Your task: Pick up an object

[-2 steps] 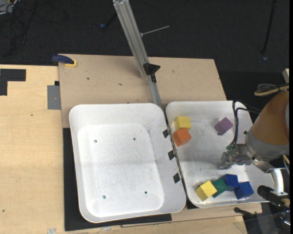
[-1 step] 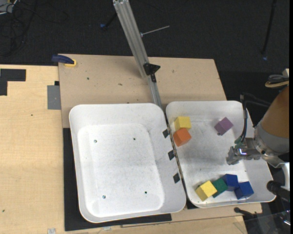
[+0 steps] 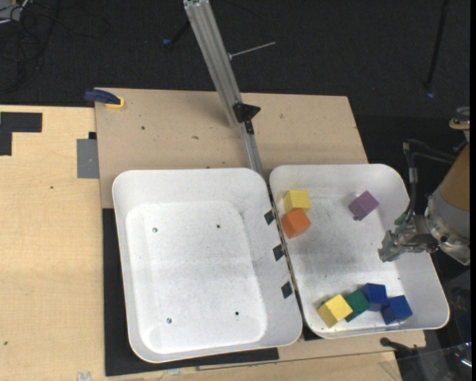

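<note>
Arm (image 3: 460,205) cut off by right edge, I only get the wrist end. Gripper (image 3: 393,248) too small and blurry to read. Green block (image 3: 357,302) partly hidden behind yellow block (image 3: 334,309); two blue blocks (image 3: 385,302) merge together.

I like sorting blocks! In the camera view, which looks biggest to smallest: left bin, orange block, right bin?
1. left bin, biggest.
2. right bin, clearly narrower.
3. orange block, far smallest, sitting inside the right bin.
</note>
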You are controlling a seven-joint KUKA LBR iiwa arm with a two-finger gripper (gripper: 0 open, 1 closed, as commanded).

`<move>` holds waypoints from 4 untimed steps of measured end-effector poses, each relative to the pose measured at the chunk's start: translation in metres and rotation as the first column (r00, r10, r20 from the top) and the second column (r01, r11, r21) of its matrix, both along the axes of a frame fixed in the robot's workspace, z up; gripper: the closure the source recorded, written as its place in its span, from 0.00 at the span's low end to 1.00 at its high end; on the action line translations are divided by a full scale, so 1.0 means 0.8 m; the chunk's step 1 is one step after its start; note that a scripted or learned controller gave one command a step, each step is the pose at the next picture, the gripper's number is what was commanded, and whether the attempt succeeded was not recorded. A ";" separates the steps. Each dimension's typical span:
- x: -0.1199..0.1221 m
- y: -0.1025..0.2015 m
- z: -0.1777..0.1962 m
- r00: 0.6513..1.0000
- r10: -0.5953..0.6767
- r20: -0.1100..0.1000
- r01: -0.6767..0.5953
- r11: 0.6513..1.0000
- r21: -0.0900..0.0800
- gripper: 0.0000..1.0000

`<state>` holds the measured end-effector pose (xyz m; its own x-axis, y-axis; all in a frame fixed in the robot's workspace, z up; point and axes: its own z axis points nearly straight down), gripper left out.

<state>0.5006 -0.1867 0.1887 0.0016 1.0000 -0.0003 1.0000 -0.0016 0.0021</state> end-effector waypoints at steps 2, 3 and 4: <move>0.022 0.052 0.057 1.000 0.007 -0.003 -0.007 1.000 0.003 1.00; 0.034 0.112 0.043 1.000 0.006 -0.007 -0.006 1.000 0.003 1.00; 0.050 0.187 0.037 1.000 0.008 -0.006 -0.008 1.000 0.003 1.00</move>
